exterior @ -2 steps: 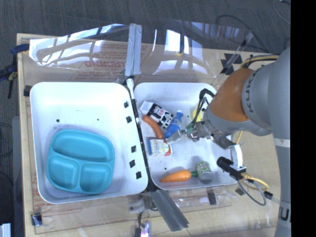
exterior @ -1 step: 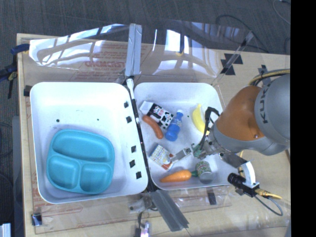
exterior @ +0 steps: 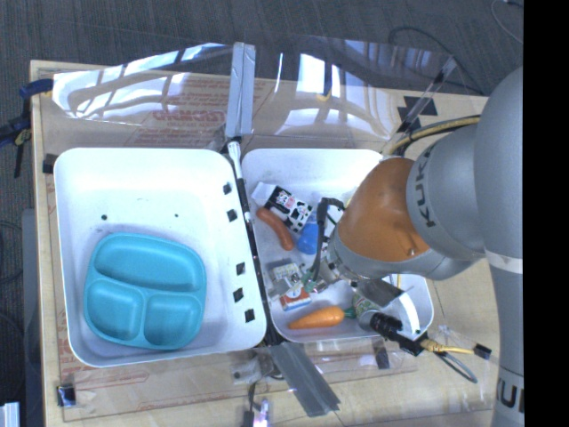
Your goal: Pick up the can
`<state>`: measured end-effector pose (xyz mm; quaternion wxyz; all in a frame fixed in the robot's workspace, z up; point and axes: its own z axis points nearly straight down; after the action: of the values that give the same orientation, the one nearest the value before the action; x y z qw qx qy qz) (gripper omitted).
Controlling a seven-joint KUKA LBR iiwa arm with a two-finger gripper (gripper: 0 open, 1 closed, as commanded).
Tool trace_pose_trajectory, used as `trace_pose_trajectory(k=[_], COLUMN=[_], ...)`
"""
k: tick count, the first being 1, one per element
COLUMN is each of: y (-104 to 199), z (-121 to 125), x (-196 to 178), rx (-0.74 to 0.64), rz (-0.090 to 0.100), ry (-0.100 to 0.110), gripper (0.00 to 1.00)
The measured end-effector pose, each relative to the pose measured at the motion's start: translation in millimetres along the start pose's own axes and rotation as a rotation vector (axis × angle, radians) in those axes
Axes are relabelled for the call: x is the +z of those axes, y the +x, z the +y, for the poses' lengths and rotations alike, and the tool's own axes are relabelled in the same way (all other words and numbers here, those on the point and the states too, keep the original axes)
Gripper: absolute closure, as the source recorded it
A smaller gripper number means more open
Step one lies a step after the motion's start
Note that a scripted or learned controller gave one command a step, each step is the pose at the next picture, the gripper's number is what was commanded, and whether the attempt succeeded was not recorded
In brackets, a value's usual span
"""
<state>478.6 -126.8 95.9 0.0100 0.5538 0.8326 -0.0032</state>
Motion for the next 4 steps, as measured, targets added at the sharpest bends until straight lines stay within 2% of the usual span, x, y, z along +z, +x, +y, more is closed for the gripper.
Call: trace_pose_trajectory(k=[1, 2, 3, 4], y=[5, 51, 131, 70], z=[3, 36, 56, 28], x=[-8, -97, -167, -150], rx=[-0.012, 0.419, 0.728, 0.622], rz=[0.011, 0.02, 0.018, 0.02], ry=[0.001, 0.01, 0.013, 0.017], gripper=[1.0, 1.0, 1.0, 1.0])
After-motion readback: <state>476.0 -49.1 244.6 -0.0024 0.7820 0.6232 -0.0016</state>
